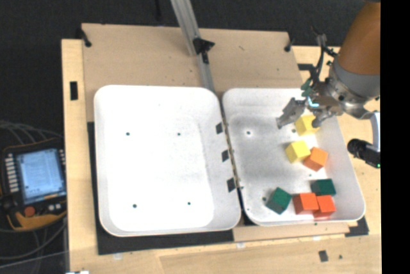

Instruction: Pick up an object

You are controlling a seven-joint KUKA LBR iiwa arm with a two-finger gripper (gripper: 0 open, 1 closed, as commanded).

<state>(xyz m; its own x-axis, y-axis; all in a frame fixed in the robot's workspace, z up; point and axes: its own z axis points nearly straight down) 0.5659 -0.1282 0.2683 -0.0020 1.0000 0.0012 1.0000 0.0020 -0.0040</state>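
Observation:
Several small blocks lie in the right bin (256,157). My gripper (303,115) hangs over the bin's upper right part, directly above a yellow block (307,125). Its fingers (286,117) look spread apart, one on each side of that block, and they are not closed on it. A second yellow block (296,151) and an orange block (315,158) lie just below. Nearer the front edge sit a green block (323,187), a dark green block (278,200) and two orange-red blocks (307,203), side by side.
The left bin (160,157) sits beside the right one, with clips along the shared rim. A slanted metal rail (182,4) rises behind the bins. A handheld control pendant (35,180) rests off the bench's left side.

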